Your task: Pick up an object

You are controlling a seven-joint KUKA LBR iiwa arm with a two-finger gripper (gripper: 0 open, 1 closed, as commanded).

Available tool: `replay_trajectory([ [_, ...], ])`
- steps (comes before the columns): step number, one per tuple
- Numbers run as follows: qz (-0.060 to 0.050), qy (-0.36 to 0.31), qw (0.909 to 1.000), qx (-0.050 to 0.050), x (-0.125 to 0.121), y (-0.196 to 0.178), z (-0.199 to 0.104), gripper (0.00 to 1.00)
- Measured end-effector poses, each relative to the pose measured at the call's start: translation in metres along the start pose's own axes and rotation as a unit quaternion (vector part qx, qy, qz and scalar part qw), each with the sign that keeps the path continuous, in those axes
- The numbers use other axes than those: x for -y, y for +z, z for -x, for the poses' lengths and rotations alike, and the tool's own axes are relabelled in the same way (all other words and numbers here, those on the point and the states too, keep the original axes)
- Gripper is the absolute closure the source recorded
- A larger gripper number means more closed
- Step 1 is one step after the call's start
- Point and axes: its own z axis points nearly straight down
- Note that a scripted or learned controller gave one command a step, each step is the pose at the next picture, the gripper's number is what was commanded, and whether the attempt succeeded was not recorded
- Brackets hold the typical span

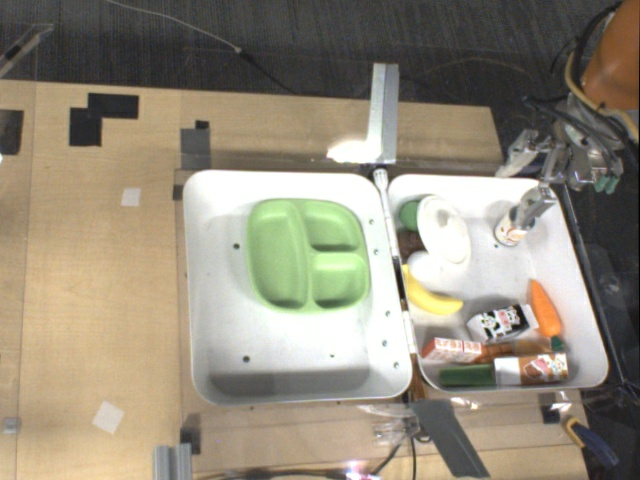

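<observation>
My gripper (531, 206) hangs over the far right part of the right bin (590, 338), below the orange band of the arm. A small round pale object (510, 234) lies on the bin floor just under and left of it; whether the two touch is unclear. Further left stand a white cup-like item (443, 230) and a green item (409, 213). A banana (432, 299), an orange carrot (545, 308), a black-and-white carton (498, 321), a red-and-white box (455, 348), a green stick (465, 376) and a white-brown box (531, 369) lie toward the near side.
The left bin (215, 298) holds a green divided tray (305, 253). A metal post (384, 113) stands behind the wall between the bins. Black cables trail across the dark floor at the back.
</observation>
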Motion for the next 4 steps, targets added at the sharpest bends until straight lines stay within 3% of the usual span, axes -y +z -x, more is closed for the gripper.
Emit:
replay_trajectory([
  [1,0.000,-0.013,0.9999,-0.003,0.031,0.084,-0.034,0.00],
  [2,-0.001,0.044,0.9990,0.003,0.029,0.129,-0.087,0.00],
  [3,-0.003,-0.039,0.9992,0.006,0.030,0.133,-0.128,0.00],
  [4,-0.002,0.021,0.9998,0.008,0.029,0.132,-0.154,0.00],
])
